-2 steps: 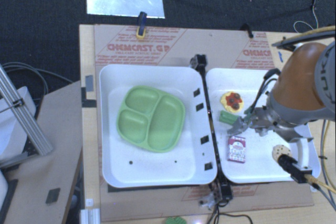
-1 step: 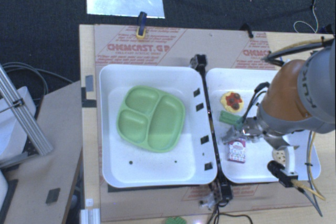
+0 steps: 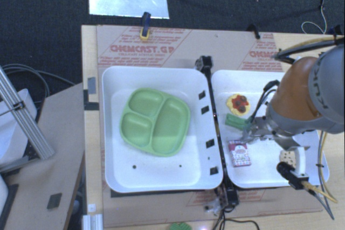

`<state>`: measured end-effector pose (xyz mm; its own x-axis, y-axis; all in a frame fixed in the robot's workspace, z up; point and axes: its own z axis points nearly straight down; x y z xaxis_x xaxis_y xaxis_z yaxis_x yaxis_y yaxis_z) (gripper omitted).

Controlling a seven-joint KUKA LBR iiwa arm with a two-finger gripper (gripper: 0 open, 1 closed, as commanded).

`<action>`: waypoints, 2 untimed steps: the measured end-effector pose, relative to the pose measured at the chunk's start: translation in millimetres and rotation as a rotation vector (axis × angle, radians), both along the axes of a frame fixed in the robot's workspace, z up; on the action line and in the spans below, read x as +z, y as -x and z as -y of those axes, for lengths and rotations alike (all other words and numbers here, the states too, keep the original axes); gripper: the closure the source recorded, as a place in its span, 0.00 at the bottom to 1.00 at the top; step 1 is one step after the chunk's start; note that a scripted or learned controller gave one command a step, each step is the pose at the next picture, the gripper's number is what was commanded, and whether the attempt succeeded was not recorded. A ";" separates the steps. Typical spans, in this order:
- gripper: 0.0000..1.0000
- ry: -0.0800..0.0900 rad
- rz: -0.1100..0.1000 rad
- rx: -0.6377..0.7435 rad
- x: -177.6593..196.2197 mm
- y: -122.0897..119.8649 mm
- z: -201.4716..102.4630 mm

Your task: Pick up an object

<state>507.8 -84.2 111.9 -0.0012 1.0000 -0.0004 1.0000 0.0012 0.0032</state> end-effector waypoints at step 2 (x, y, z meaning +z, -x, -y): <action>0.00 -0.001 -0.005 0.000 -29.0 1.0 -0.2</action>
